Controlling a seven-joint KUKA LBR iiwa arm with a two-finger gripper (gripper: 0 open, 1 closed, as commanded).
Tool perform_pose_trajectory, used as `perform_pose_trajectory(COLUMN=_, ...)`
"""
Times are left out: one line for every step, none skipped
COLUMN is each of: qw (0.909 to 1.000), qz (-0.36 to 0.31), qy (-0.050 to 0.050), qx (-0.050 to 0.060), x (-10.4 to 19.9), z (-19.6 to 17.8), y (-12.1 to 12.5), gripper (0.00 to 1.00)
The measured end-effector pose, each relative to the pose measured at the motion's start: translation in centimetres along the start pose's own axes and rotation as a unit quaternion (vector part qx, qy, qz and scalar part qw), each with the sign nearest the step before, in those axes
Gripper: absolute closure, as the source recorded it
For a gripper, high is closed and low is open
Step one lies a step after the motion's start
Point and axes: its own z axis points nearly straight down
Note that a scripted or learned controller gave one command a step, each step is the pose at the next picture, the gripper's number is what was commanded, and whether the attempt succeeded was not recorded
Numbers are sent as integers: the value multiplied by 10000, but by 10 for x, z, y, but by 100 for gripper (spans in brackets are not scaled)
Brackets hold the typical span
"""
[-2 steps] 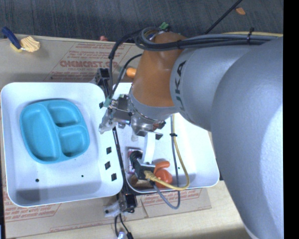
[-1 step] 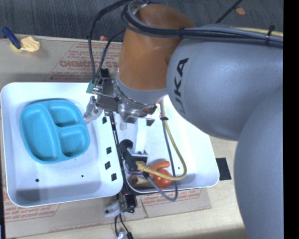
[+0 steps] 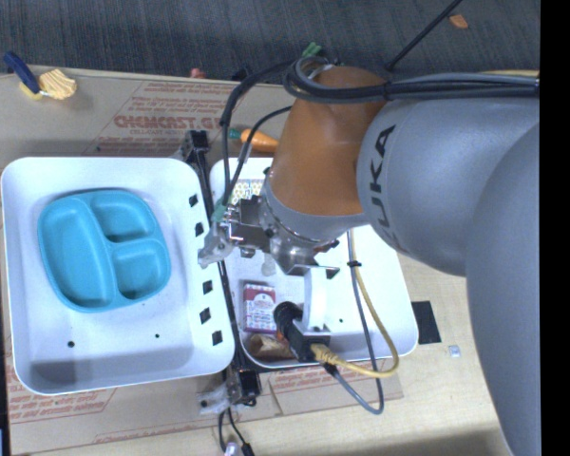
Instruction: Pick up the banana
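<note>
Over the right bin (image 3: 395, 302), hand (image 3: 233, 239) near a red packet (image 3: 259, 309), open or closed cannot be told

The arm (image 3: 446, 188) reaches in from the right as a broad grey link that takes up much of the right side of the view and slants toward the centre. Dark lettering runs across the link near its end. Beyond it the orange band (image 3: 318, 150) forms a rounded collar, seen almost from above, so the last joints point steeply downward. Black cables (image 3: 427, 82) run along the top of the grey link and loop over the band. Below the band the grey wrist (image 3: 299, 221) narrows to the hand (image 3: 247, 238), whose metal body juts out to the wrist's left. The wrist hides most of the hand.
</note>
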Motion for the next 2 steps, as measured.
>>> perform_pose_trajectory(qw=9995, qz=-306, qy=4, qx=-14, x=-60, z=-66, y=11, gripper=0)
perform_pose_trajectory(qw=9994, qz=354, qy=3, qx=15, x=8, z=87, y=-2, gripper=0)
